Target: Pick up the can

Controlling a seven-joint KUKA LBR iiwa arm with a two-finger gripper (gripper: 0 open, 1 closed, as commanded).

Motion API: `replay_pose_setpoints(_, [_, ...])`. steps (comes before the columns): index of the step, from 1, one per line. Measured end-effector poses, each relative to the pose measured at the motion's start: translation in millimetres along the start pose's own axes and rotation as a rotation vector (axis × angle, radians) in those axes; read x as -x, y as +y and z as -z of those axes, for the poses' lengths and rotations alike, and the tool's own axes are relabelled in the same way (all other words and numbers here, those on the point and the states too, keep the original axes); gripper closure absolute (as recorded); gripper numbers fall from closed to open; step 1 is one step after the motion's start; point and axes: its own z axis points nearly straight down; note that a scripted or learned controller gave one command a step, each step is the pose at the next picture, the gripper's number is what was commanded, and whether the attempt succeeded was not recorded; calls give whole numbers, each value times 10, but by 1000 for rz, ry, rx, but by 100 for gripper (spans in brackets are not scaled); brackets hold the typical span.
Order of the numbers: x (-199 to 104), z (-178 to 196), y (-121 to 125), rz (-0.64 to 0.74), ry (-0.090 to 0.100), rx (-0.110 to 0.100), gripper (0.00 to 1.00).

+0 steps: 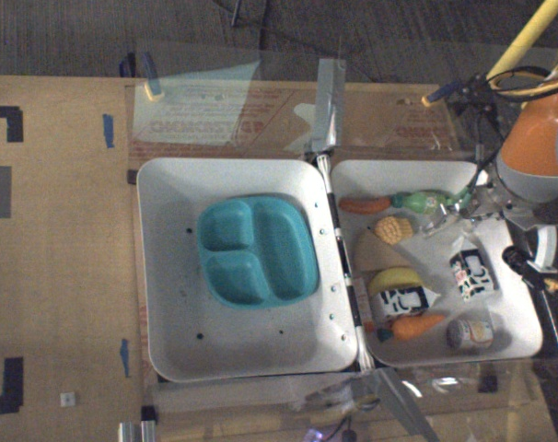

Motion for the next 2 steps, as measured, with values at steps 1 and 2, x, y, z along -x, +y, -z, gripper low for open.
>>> replay_pose_setpoints(1, [50, -16, 480, -203, 18, -57, 0])
replay_pose_setpoints(2, [-100, 10, -394, -192, 1, -2, 0])
